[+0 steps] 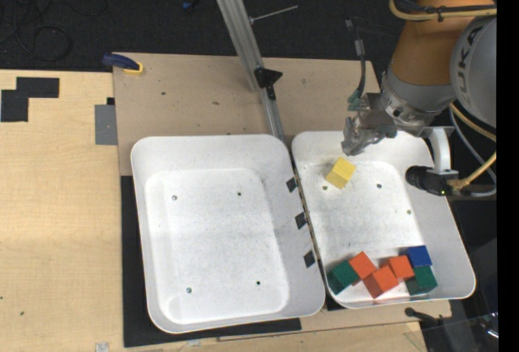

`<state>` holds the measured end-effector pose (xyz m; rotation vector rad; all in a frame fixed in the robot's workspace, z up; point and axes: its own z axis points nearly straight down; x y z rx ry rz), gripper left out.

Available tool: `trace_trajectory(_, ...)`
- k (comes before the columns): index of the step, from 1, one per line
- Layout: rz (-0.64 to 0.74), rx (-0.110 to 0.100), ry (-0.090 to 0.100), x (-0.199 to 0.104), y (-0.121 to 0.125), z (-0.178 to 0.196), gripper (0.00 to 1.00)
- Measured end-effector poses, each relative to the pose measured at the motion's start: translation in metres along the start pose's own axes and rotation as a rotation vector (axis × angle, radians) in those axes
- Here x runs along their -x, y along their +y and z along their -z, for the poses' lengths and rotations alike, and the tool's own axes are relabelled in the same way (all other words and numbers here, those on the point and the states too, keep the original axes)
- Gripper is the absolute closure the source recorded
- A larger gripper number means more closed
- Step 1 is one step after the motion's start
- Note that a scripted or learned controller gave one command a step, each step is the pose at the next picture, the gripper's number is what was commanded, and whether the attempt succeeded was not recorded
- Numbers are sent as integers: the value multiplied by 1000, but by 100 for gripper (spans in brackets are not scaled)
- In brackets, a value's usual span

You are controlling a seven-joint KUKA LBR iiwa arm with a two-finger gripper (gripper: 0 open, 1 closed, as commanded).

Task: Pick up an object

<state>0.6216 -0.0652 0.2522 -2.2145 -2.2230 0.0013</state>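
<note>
Approach step: gripper [354, 145] poised just beyond yellow block [341, 173] in right bin [454, 249]; jaws' state cannot be told. Descent required.

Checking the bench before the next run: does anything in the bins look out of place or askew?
Nothing looks spilled or damaged. One yellow block lies alone and tilted near the top of the right bin, just below the tool, while the other blocks huddle at its bottom edge.

One fixed cam overhead, slanted down on both bins [243, 152].
</note>
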Motion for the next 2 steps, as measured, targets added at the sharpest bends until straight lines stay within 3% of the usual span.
trace_trajectory(2,1,-2,0,-108,-32,-28,100)
